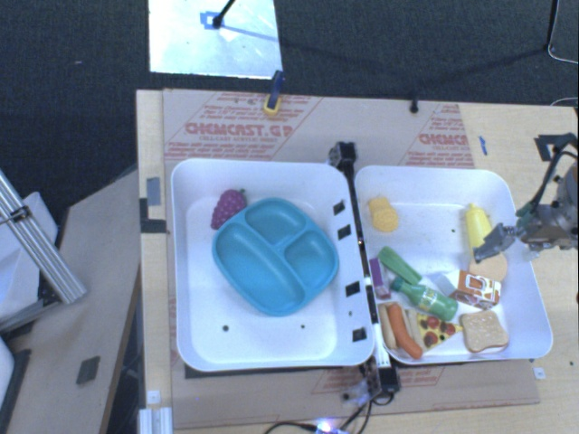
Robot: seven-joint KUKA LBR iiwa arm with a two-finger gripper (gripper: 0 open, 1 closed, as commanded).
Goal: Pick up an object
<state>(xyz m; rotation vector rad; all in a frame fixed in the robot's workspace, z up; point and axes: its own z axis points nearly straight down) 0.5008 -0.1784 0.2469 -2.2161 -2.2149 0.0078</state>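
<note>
Bread slice [484,331], pizza slice [438,329] and hot dog [403,330] sat along the near edge of the right bin [434,185], all flat on the floor. Behind them were a small orange carton [477,288], a green bottle with a red cap [425,298] and a green cucumber-like piece [398,265]. A yellow lumpy toy [384,213] lay toward the far left corner.

Left bin [194,333] held a blue divided plate [274,254] with purple grapes [229,208] touching its far left rim.

Gripper [493,242] was in from the right, low over the right bin's right side. It sat just beside the lower end of the yellow squeeze bottle [476,224], with a tan round piece [495,265] right under it. Arm [552,224] trailed off the right edge.

Gripper state: couldn't tell at this resolution, it read as a dark blob. Nothing was visibly held in it, and the yellow bottle looked to be resting on the bin floor.

Progress, my read: approach done or nearly so, grasp not confirmed, lift not done. Likely target was the yellow bottle or the tan piece, can't say which. Left to do: close on one of them, lift clear of the bin and verify it came up.
</note>
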